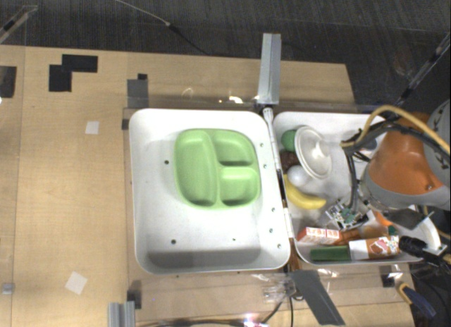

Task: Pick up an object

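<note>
Down in the right bin (320, 118), crowded against its left wall, lies a yellow banana (304, 199), with a pale round ball (299, 176) touching it from above and a white cup (313, 152) tipped on its side beyond that. A green round thing (288, 139) peeks out at the cup's left, and something dark brown (289, 159) sits just under it. Along the near wall of this bin lie a red and white packet (320, 234), a flat dark green bar (330, 254) and a white bottle with a red label (375, 247), nearly in a row.

The tool (344, 214) hangs low at the end of the grey and orange arm (398, 167), which comes in over the bin's right side. It sits just right of the banana and just above the red and white packet, close to both; whether it touches either I cannot tell. Its tip is a small tangle of green and dark parts, and whether it is spread or closed I cannot make out from here. Nothing shows plainly gripped in it.

Black and yellow cables (380, 118) loop over the arm's upper part.

Left of all this, the left bin (151, 177) holds a light green divided tray (215, 167), lying flat in its middle. Both bins rest on the wooden tabletop (63, 199).
</note>
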Available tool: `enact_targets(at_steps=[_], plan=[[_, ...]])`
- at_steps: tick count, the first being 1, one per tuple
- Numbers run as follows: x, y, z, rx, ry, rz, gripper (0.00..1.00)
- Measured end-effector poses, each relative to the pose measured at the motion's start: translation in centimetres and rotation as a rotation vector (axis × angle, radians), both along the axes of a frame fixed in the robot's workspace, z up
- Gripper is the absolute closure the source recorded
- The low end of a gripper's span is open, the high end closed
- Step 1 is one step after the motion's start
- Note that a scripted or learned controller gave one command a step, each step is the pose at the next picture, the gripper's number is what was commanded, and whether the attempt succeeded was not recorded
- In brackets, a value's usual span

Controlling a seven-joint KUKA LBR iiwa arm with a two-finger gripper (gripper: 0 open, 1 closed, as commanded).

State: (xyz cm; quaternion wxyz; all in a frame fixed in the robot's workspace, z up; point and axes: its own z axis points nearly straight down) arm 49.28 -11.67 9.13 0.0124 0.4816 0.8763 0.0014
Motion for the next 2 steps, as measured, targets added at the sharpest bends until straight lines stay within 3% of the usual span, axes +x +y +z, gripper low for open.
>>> enact_targets(at_steps=[1,2], plan=[[0.1,-4.0,0.0,0.009,0.003,-0.028,0.0],[0.6,-3.0,1.3,0.018,-0.005,-0.01,1.0]])
